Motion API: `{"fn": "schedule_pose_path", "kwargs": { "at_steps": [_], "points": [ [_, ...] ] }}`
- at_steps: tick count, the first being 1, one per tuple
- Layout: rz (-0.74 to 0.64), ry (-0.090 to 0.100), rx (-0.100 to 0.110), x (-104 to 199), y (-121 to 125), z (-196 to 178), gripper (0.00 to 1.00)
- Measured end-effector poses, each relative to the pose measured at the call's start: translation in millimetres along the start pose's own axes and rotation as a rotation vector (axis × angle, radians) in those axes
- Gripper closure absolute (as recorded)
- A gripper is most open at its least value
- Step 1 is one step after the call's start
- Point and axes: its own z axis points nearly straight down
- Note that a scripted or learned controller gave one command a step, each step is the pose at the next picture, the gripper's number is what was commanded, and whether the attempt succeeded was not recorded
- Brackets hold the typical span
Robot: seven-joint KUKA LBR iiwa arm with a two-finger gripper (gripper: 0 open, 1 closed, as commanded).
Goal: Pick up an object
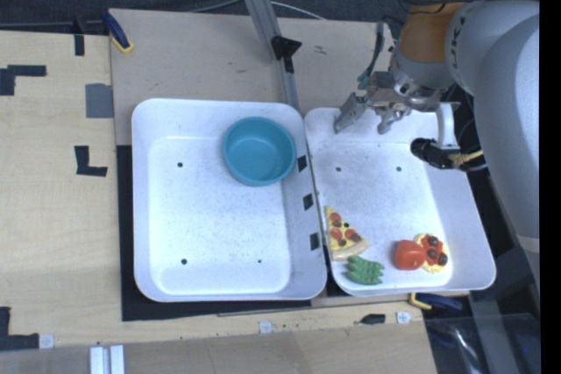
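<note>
Nearest the camera, along the near wall of the right bin (465,215), three toys are seen: a green piece (365,271), a pizza slice (343,236) just beyond it, and a red-and-yellow toy (420,253) beside them. Far beyond these, over that bin's far edge, the pincer (372,119) is held spread and empty. A descent over the well-separated red-and-yellow toy is judged safest. Left of the bin, a blue bowl (259,151) is seen.

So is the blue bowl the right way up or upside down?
Right way up. The blue bowl sits in the left bin with its open mouth facing up; you see down inside it.
</note>
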Motion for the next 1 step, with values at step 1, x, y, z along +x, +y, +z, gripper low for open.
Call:
{"fn": "schedule_pose_path", "kwargs": {
  "at_steps": [1],
  "points": [
    [0.000,0.000,0.001,10.5,-0.3,56.0,0.00]
  ]
}}
